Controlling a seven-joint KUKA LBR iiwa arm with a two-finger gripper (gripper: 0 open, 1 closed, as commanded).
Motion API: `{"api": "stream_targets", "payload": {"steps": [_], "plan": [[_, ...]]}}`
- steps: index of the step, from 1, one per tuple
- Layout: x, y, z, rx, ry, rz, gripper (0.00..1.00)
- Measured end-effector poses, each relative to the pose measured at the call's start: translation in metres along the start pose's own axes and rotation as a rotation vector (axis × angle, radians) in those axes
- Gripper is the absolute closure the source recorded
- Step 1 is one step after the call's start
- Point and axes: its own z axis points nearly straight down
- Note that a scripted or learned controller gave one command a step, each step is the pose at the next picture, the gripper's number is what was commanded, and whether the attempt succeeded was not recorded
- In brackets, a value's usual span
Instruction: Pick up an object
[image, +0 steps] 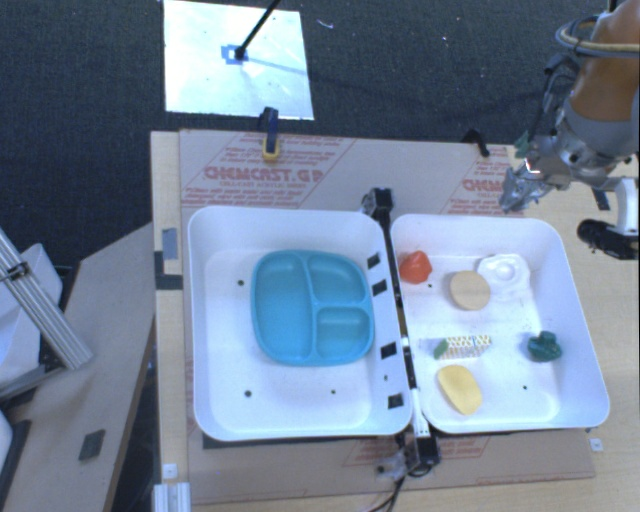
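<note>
Two white bins sit side by side. The left bin (215, 400) holds a blue divided plate (308, 307) lying flat at its centre. The right bin (575, 300) holds the small candidates, spread apart so any one can be picked singly: tan disc (469, 290) near centre, white piece (503, 270) at 1 o'clock of it, yellow piece (459, 388) at 6 o'clock, red-orange piece (415, 266) at 9 o'clock, green toy (544, 346) at 4 o'clock, small patterned block (466, 345) just below the disc. The gripper (520, 188) hangs outside the bin, past its 12 o'clock rim, carrying nothing visible; whether it's apart or together can't be told. No pick started, judging by that.
</note>
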Motion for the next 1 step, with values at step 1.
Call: {"api": "stream_targets", "payload": {"steps": [1], "plan": [[0.0446, -0.009, 0.0106, 0.006, 0.001, -0.002, 1.0]]}}
